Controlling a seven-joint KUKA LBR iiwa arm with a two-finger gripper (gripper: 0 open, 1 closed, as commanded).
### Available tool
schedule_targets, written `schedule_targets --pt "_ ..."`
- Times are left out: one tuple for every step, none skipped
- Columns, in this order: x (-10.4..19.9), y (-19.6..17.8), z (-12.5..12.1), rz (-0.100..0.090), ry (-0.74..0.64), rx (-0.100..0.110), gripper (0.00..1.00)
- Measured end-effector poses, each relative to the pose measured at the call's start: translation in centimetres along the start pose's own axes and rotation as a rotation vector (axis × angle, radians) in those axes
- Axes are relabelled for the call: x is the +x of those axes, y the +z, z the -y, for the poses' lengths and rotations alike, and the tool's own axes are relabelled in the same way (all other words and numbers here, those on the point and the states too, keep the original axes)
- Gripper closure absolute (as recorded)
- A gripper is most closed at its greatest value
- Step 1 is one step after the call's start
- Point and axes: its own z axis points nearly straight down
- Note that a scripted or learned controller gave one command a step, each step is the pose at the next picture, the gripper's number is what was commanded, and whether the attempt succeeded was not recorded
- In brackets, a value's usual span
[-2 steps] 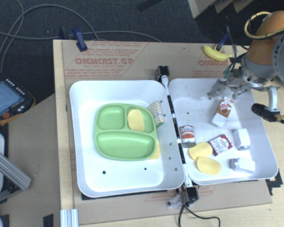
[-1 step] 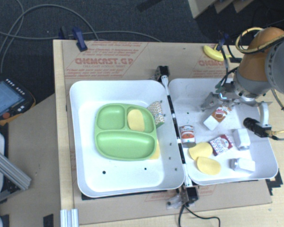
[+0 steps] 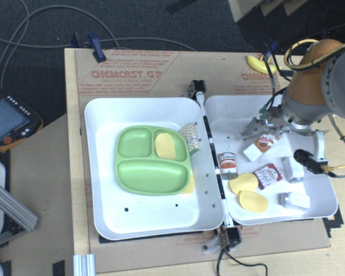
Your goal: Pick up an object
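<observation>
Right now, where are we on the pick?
Done: the arm has reached into the right bin, with the gripper low near the bin's upper left. In hand: nothing visibly held. Left: the grasp and lift. The small can, the yellow pieces and the red packet lie on the bin floor.
</observation>
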Motion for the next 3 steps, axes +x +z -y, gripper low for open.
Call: schedule_targets --pt "-0.1 -1.1 -0.1 0.003 0.001 -0.003 1.00" --pt "-0.1 -1.1 -0.1 0.003 0.001 -0.003 0.00" --pt "1.5 0.4 4.2 -0.004 0.001 0.009 0.00"
